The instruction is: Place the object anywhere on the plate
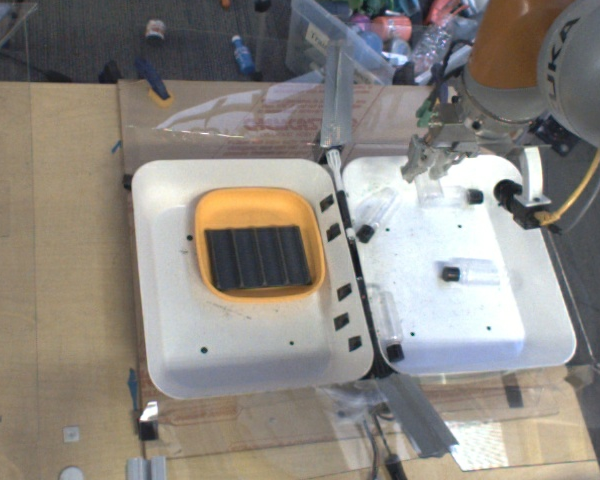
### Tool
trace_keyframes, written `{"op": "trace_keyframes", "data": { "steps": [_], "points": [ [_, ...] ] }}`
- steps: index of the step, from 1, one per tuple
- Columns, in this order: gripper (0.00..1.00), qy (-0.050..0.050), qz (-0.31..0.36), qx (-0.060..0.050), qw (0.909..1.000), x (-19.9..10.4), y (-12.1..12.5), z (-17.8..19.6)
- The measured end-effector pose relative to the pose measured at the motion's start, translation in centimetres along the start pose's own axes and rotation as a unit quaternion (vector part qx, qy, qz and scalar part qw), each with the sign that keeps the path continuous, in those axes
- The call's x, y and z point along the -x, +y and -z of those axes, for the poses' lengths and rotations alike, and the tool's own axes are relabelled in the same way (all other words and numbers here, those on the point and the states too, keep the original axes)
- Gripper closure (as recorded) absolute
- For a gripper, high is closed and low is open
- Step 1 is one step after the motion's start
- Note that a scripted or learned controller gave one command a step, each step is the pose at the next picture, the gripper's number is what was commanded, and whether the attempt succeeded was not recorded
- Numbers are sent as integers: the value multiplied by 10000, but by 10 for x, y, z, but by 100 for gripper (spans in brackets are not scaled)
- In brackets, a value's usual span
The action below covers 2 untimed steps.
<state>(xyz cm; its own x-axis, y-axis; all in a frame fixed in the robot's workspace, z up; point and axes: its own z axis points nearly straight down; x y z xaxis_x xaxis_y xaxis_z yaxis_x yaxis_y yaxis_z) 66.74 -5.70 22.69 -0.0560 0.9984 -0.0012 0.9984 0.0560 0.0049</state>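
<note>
The arm (540, 38) is reaching in from the right, its gripper (427, 163) hanging over the right bin's (540, 328) far edge; whether it is gripping anything cannot be told. A small clear object with a black cap (467, 272) is lying mid-bin. The orange plate (258, 204), bearing a dark ribbed block (258, 257), is sitting in the left bin (170, 318).

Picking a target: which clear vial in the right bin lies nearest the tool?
The vial at the bin's upper left, just below-left of the tool; the other vials lie farther toward the front.
</note>
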Motion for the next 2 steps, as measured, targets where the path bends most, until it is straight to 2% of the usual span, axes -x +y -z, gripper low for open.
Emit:
{"op": "trace_keyframes", "data": {
  "steps": [1, 2],
  "points": [
    [100, -2, 1062, 7, 9943, -7, 1, 47],
    [100, 2, 2700, 6, 9629, -10, 1, 51]
  ]
}}
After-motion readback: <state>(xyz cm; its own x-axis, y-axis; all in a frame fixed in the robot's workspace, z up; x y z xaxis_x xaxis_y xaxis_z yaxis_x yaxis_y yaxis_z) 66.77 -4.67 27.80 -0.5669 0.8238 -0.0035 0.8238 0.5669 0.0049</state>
